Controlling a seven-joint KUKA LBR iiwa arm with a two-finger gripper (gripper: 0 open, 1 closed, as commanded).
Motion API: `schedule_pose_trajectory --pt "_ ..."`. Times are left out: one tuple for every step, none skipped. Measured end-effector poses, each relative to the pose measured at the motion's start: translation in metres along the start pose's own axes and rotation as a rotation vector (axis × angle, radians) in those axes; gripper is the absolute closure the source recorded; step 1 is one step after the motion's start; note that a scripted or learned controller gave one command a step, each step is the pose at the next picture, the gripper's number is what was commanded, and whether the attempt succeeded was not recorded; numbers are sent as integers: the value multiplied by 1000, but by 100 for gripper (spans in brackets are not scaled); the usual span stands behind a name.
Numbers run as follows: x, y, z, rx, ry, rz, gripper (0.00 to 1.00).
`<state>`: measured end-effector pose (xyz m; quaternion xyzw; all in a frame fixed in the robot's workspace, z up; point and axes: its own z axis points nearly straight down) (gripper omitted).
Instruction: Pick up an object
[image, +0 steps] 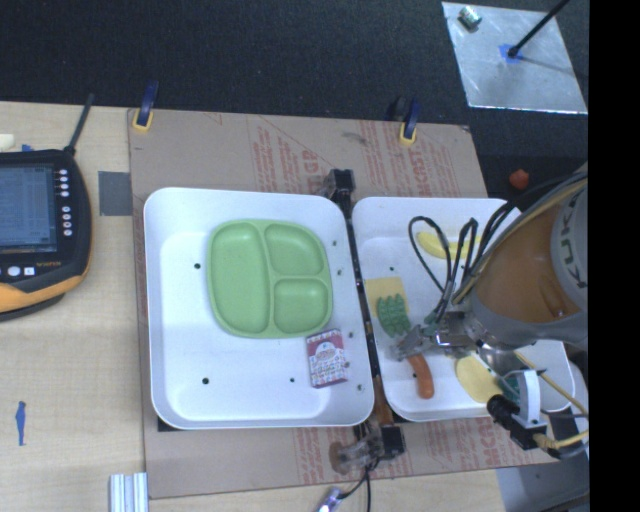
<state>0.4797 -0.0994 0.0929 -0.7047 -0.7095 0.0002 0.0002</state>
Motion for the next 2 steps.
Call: schedule_pose_trajectory --pt "-2 0 -10 1 -4 -3 100" --pt "70 93 -99 1 1 2 100"
